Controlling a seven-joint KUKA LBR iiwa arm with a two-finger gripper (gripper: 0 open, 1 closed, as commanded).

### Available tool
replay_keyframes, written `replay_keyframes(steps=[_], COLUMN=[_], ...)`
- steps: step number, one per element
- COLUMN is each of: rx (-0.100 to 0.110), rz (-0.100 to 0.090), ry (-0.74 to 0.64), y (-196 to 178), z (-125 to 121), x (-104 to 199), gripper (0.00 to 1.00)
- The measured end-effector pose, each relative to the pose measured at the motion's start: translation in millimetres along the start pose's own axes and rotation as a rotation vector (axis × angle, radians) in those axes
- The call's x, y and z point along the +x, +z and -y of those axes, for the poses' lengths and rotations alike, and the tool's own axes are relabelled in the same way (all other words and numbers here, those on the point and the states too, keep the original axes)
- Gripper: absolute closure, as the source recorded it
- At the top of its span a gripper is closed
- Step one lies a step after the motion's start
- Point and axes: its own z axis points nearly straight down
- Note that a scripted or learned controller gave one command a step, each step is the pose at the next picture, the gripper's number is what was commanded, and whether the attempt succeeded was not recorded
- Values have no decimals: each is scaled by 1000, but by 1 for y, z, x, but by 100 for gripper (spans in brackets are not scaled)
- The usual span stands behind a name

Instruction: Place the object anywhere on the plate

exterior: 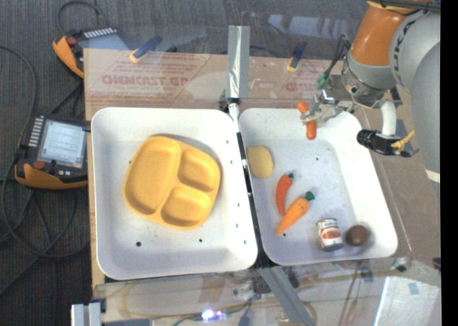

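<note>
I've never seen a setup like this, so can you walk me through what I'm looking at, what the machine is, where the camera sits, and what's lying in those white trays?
One camera looks down at a slant on a bench with two shallow white bins side by side. The grey machine with the orange band at upper right is a robot arm, reaching in from the right. Its gripper, a two-finger claw, sits over the far edge of the right bin; I cannot tell whether it holds anything.

The left bin holds a yellow plate with three compartments, which is where an object should end up.

The right bin holds toy food: a pale potato, a red pepper, a carrot, a small can and a brown ball. A small orange piece lies just below the gripper.
</note>
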Motion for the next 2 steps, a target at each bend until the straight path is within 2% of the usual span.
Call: replay_keyframes(steps=[1,2], rx=[-2,1], rz=[-3,-7], ry=[-187,-31], y=[-42,-8], z=[1,2], x=[75,157], gripper=[100,100])
